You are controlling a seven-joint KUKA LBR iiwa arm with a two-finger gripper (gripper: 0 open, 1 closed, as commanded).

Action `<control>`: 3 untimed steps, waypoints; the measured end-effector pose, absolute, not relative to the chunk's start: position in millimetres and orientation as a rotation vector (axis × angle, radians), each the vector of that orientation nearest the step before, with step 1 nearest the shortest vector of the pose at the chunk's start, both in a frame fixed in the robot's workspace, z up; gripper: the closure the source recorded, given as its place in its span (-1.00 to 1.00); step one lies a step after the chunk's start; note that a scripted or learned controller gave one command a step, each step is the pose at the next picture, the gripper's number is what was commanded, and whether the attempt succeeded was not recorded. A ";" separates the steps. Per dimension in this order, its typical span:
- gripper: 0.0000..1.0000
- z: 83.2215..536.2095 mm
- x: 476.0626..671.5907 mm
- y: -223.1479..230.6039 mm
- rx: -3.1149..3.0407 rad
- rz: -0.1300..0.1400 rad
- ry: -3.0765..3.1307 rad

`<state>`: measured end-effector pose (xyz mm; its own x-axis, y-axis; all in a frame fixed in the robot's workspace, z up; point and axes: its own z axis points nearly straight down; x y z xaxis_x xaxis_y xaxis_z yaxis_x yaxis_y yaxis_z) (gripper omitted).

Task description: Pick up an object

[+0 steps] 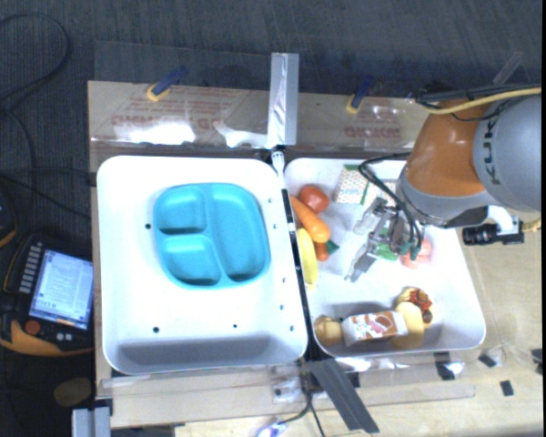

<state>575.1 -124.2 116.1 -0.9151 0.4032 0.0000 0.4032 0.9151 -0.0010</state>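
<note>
Looking down from the fixed camera, we find the arm [473, 167] reaching in from the right with its gripper [379, 235] low over the middle of the right bin [464, 330], above bare white floor. Whether it is open or closed, and whether it has hold of anything, we cannot tell — the metal parts blur together against the bin. The nearest candidates for picking are a small pink-and-green item [417, 253] just beside the gripper on its right, and the carrot [309, 218] to its left, lying against the dividing wall beside a red tomato-like piece [313, 197] and a yellow banana-like piece [306, 258]. We judge the main risk to be a close on nothing, since the gripper sits between objects rather than over one. A second risk is crowding: the carrot touches its neighbours and the wall, so a descent there could nudge the cluster or catch the rim. Along the near wall of the right bin lie a bottle with a red-and-white label [375, 326] and a small brown toy [413, 303] touching it — another tight pair. A patterned packet [349, 188] rests near the far wall. The left bin [127, 335] holds a blue divided plate [209, 233], its compartments bare.
</note>
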 end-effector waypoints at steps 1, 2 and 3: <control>-1.00 222.4 556.6 -142.2 -0.536 0.004 -3.099; -1.00 162.6 629.4 -98.8 -0.885 0.003 -3.015; -1.00 156.7 571.6 -131.0 -1.026 0.004 -2.971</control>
